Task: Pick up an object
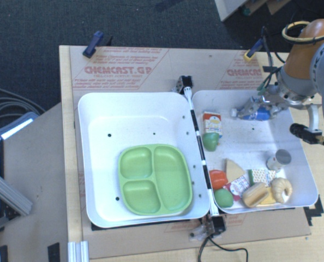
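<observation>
My gripper [248,112] hangs low over the far part of the right bin [298,146], at the end of the grey arm with its orange band [309,48]. A small blue thing [263,114] shows right at the gripper, and how it is held is unclear. In the right bin lie a small white and orange carton [211,123], a green round piece [210,141], a red piece [218,178], a green ball [223,197], a pale cheese wedge [234,171], a bread roll [255,194], a bagel [282,189] and a grey can [279,159].
The left bin [96,124] holds a green divided plate [154,178]. A black divider clip [185,83] sits where the bins meet at the back. Most objects crowd the right bin's near end. A blue clamp [93,44] grips the board's far left edge.
</observation>
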`<state>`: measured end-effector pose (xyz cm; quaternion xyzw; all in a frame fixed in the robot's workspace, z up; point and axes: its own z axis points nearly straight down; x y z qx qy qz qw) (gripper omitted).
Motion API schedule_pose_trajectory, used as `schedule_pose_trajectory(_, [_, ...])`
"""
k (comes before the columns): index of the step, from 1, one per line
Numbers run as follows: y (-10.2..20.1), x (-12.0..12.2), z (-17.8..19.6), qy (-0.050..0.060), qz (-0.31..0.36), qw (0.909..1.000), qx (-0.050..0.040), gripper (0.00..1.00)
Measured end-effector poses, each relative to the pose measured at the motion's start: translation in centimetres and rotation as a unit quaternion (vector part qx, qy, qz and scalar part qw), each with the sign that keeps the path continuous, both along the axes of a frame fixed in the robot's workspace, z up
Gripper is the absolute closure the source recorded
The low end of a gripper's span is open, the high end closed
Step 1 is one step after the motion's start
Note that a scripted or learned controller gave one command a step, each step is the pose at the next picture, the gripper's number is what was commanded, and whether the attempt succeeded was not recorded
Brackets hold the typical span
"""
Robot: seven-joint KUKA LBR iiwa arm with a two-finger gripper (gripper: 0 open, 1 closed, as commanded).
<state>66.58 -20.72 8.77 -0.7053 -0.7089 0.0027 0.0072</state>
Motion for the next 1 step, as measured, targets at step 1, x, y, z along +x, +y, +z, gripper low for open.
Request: schedule_pose_trajectory(1, [-0.04, -0.16, 0.95, 0.004, 0.001, 1.0, -0.0006, 1.0])
